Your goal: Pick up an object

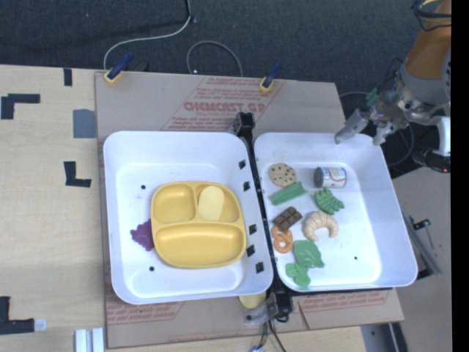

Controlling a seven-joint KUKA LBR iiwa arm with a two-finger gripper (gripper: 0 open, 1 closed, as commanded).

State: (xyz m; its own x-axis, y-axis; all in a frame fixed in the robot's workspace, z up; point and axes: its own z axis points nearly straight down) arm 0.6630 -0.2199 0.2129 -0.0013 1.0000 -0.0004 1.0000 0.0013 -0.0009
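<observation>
From my seat I see the arm point(429, 57) at the far right: a rounded orange band sits above a grey wrist section. Below that the wrist turns cluttered, with small metal fittings and a touch of green. The gripper point(364, 132) ends in two pale grey fingers point(350, 130). A white piece shows beside the wrist.

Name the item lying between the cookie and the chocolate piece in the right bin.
In the camera view, a green bean-like stick lies between the cookie and the chocolate piece in the right bin.
</observation>
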